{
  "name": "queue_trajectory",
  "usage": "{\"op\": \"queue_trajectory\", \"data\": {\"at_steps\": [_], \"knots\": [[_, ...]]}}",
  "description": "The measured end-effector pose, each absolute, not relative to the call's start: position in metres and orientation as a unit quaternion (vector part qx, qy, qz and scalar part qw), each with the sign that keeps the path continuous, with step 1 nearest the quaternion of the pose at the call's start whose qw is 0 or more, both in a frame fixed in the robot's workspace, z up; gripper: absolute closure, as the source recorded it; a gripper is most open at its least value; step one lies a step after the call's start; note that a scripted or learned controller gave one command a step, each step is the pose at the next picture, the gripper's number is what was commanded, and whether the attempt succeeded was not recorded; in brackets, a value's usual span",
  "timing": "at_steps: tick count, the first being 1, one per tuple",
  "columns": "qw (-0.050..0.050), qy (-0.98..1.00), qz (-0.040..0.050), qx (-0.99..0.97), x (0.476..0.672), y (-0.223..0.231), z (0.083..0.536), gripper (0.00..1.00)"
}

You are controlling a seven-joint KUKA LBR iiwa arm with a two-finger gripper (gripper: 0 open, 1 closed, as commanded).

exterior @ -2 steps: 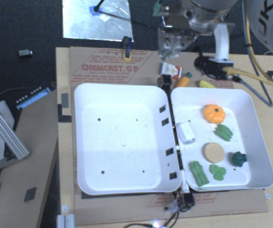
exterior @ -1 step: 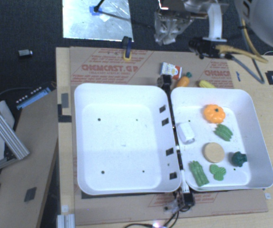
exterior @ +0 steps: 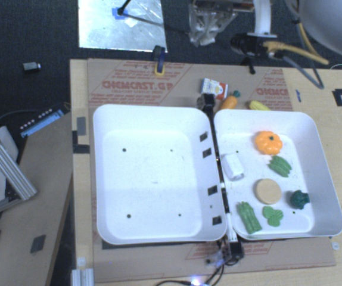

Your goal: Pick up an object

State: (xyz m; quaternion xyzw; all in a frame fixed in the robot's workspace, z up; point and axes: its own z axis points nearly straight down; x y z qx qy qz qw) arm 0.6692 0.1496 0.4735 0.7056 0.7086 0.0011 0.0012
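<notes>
The right bin (exterior: 320, 154) holds several small items. An orange pumpkin (exterior: 268, 142) lies toward the back, with a green leafy piece (exterior: 280, 165) just in front of it. A white cylinder (exterior: 233, 165) rests near the bin's left wall. A tan disc (exterior: 267, 190), a dark green broccoli (exterior: 299, 199), a green asparagus bundle (exterior: 249, 216) and a small green piece (exterior: 272, 215) sit near the front. My gripper (exterior: 205, 31) hangs high at the top of the view, behind both bins and well away from every item. Nothing hangs under it.
The left bin (exterior: 150, 171) stands beside the right one, joined by a dark divider (exterior: 214, 159). Behind the bins on the cardboard lie a carrot (exterior: 229, 102), a yellow piece (exterior: 258, 106) and a small white-red item (exterior: 213, 88). A yellow-blue clamp (exterior: 158, 60) stands at the back edge.
</notes>
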Motion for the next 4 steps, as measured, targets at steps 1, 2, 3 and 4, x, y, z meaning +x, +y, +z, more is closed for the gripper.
{"op": "queue_trajectory", "data": {"at_steps": [1, 2, 3, 4], "knots": [[0.001, 0.709, 0.0007, 0.705, 0.668, 0.157, 0.466, 1.00], [0.001, 0.709, 0.0008, 0.706, 0.669, 0.159, 0.472, 1.00], [0.001, 0.708, 0.0005, 0.706, 0.669, 0.158, 0.470, 1.00], [0.001, 0.709, 0.0003, 0.705, 0.669, 0.163, 0.455, 1.00]]}}
